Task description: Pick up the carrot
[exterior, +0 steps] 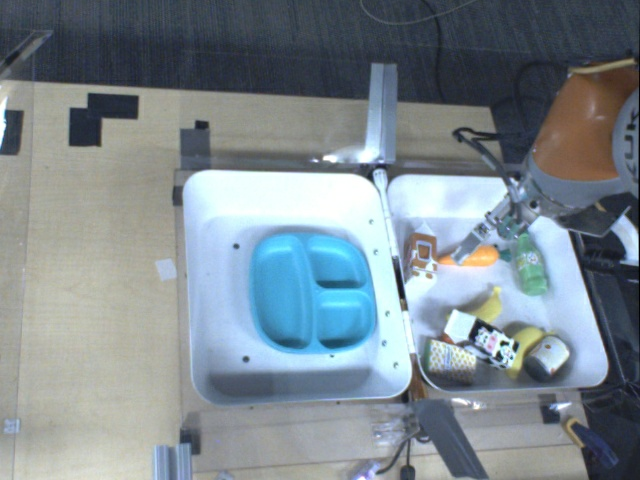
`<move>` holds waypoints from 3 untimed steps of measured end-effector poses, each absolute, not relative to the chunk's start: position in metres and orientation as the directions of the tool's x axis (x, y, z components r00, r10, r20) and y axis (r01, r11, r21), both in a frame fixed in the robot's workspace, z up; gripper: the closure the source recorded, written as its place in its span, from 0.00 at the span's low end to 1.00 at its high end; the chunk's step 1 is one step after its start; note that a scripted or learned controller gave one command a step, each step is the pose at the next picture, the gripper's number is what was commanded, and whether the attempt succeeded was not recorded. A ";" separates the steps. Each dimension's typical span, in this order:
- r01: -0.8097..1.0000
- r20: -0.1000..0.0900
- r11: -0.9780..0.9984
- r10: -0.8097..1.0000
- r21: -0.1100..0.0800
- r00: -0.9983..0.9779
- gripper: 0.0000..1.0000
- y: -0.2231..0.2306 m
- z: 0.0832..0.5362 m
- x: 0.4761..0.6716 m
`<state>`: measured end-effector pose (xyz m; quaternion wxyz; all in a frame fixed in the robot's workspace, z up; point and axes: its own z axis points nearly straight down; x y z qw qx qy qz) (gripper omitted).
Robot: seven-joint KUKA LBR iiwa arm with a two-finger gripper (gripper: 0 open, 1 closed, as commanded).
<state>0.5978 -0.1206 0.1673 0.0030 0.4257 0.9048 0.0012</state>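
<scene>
Hand sits low in your right bin, touching the carrot's left end; grip state unclear | carrot lies beside green bottle | labels unreadable | pale wooden worktop, dark carpet beyond, blue tray in left bin.

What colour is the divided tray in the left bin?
Light blue, plain; the divided tray shows clearly in the camera view.

The orange carrot lies on its side in the right bin's upper middle.
</scene>
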 end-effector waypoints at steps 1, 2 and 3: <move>0.672 -0.007 0.741 0.672 0.005 -0.741 0.00 -0.167 0.148 0.616; 0.656 -0.012 0.755 0.656 0.007 -0.755 0.00 -0.167 0.089 0.630; 0.655 -0.016 0.755 0.655 0.012 -0.755 1.00 -0.166 0.103 0.633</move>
